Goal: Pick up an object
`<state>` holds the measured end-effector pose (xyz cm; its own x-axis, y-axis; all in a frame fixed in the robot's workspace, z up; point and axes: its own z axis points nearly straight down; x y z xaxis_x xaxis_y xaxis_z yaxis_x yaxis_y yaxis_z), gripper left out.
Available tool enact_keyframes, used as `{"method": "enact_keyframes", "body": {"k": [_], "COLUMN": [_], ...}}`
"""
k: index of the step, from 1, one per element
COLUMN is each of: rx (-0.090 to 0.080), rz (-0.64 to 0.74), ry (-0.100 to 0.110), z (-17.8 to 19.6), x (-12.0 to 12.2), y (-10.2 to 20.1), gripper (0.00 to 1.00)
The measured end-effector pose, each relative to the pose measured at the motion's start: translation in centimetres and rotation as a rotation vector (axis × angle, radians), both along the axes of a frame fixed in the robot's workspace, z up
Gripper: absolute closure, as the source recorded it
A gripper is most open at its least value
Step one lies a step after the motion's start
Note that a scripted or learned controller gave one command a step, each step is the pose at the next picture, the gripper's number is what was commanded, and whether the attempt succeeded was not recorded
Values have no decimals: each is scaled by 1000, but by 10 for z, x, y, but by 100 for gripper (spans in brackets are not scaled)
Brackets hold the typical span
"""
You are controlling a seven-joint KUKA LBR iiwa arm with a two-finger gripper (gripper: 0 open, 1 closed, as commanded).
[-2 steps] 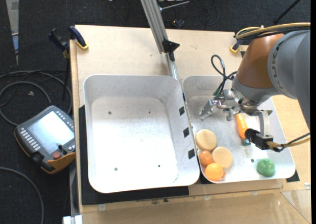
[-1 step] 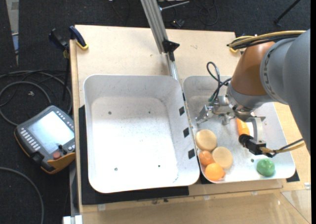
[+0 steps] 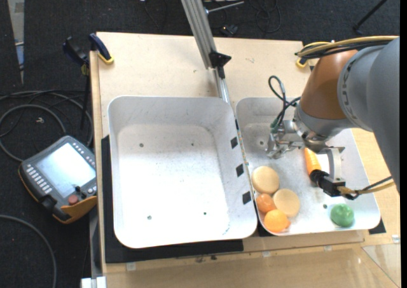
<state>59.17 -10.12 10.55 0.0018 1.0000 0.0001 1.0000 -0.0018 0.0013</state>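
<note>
My gripper (image 3: pixel 278 144) hangs low over the back left part of the right bin (image 3: pixel 372 207), under the orange wrist band (image 3: pixel 324 89). I see nothing between its tips. Just in front of it lie two cream round objects (image 3: pixel 266 179) (image 3: pixel 287 202), a small orange ball (image 3: pixel 264 202) and a larger orange ball (image 3: pixel 276 220), all bunched against the bin's left wall. An orange elongated object (image 3: pixel 312 161) lies to the gripper's right, partly under the arm. A green object (image 3: pixel 342 215) sits in the front right corner.
The left bin (image 3: pixel 114 153) stands beside the right one, sharing a raised divider (image 3: pixel 238 153). A slanted metal pole (image 3: pixel 197 20) reaches down to the divider's far end. A teach pendant (image 3: pixel 58 177) lies on the floor at left. Cables (image 3: pixel 280 93) loop behind the gripper.
</note>
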Motion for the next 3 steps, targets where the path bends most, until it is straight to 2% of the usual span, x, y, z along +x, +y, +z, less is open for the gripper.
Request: {"method": "enact_keyframes", "body": {"k": [2,3], "rx": [-2,-1], "rz": [3,4], "ry": [-6,-2], "z": [118,140], "x": [9,10], "y": [-17,-17], "gripper": [100,100]}}
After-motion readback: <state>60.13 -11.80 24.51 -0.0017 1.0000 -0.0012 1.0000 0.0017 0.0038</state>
